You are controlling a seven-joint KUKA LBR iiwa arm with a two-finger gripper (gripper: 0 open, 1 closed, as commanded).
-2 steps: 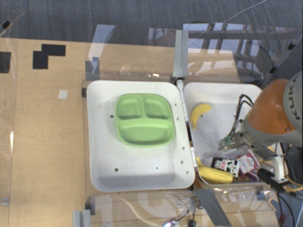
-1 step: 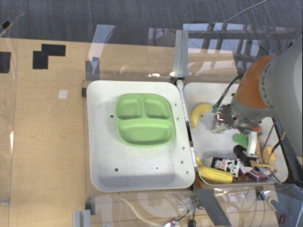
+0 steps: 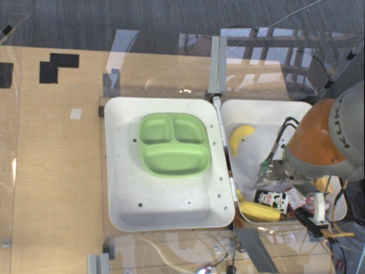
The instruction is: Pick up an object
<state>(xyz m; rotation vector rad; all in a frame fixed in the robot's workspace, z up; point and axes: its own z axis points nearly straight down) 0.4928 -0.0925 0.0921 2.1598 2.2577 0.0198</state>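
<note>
The wooden bench (image 3: 51,170) holds two white bins. The gripper (image 3: 272,172) hangs low in the right bin (image 3: 251,110) near the corn (image 3: 259,212) — I cannot tell how it stands. It may bump the crowded toys and grab nothing.

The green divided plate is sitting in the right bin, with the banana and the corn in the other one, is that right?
Not quite. The camera view shows the green divided plate in the left bin, not the right one. The banana and the corn are indeed in the other one, the right bin, where the arm reaches in.
</note>
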